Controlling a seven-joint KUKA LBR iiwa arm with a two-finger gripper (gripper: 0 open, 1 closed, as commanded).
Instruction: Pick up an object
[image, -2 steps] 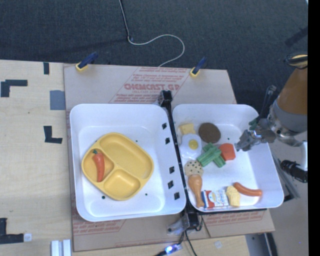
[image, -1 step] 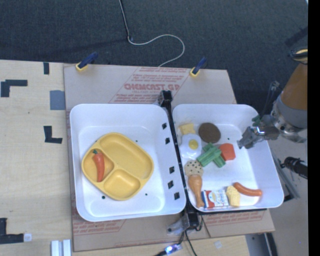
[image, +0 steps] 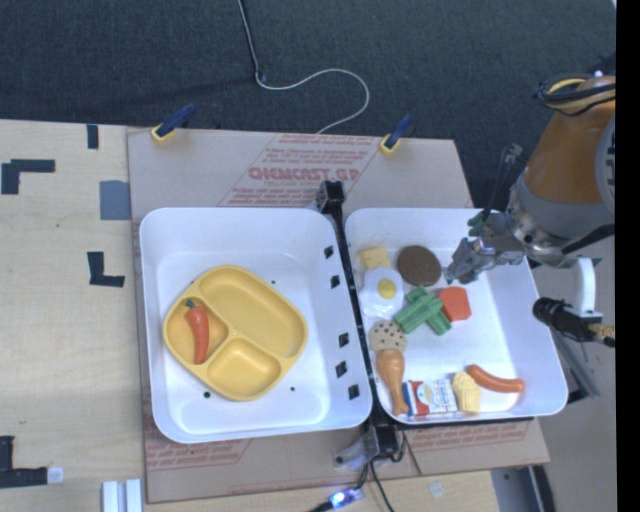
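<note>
Two shallow white bins on my screen right now, and pretty much all the pickable stuff is in the right-hand bin (image: 520, 310): a round brown patty-looking toy (image: 419, 265), a flat fried-egg toy (image: 384, 291), a pale yellow cheese-like block (image: 373, 258), a green cross-shaped plastic piece (image: 424, 311) with a small orange-red block (image: 456, 304) touching its right side, a speckled tan cookie (image: 387, 335), an orange drumstick-shaped toy (image: 392, 374), a little red-and-white carton (image: 430, 397), a yellow corn-ish chunk (image: 466, 392) and a reddish sausage (image: 495, 380). The left-hand bin (image: 160, 250) holds a yellow divided plastic tray (image: 255, 310) with a red-orange toy pepper (image: 199, 329) lying in its left compartment. My grey two-finger gripper (image: 470, 260) sits over the upper right part of the right bin, near the brown patty and above the orange-red block, and I see nothing between its fingers; honestly I can't tell from this slanted view if they're apart or together. So I'd say I'm at the approach step, with no grasp made yet. Next move, I reckon, needs a committed target, likely the patty or the orange-red block since they're closest, then a straight descent with the fingers straddling it. That cluster is tight, so a neighbour could get nudged.
</note>
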